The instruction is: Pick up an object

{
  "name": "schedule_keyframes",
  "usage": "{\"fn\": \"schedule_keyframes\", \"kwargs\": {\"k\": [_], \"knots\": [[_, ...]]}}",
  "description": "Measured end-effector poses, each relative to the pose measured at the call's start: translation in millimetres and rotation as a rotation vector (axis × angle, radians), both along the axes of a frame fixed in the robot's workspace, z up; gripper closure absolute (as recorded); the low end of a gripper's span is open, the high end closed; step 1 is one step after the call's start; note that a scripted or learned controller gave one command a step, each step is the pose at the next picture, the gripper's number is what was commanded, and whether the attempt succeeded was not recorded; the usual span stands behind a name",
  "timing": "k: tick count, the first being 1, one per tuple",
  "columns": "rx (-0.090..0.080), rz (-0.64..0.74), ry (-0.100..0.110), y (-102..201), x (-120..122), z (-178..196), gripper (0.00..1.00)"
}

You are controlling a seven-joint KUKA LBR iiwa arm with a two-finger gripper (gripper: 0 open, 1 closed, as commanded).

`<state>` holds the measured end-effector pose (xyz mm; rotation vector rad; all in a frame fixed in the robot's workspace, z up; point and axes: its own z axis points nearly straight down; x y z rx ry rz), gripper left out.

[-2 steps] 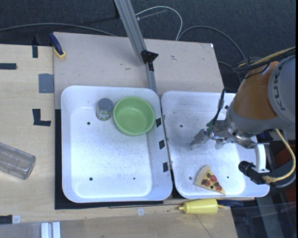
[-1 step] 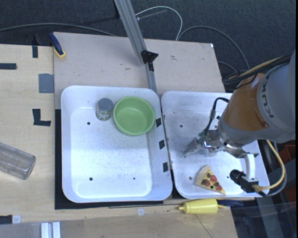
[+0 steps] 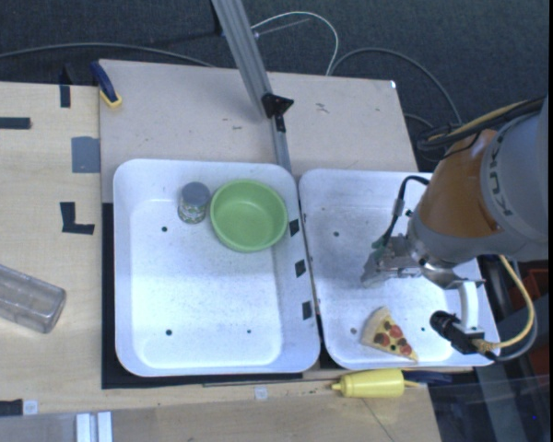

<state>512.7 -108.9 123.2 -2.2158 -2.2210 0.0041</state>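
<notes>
Holding green bowl (image 3: 249, 215), left bin (image 3: 147, 339)

A green bowl (image 3: 249, 215) sits upright at the far side of the left bin (image 3: 134, 274). A small can (image 3: 194, 203) with a grey lid stands touching the bowl's left side. A toy pizza slice (image 3: 388, 333) lies flat at the near edge of the right bin (image 3: 336, 201).

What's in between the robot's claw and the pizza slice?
Nothing: in the camera view, just bare white bin floor separates the gripper from the pizza slice.
</notes>
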Motion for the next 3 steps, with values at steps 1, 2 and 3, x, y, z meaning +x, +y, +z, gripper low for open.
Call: {"fn": "schedule_keyframes", "kwargs": {"k": [1,2,3], "knots": [[-0.001,-0.001,-0.007,4,-4,44,1.0],[-0.002,-0.001,-0.008,0,-1,87,1.0],[-0.002,-0.001,-0.009,0,1,129,1.0]]}}
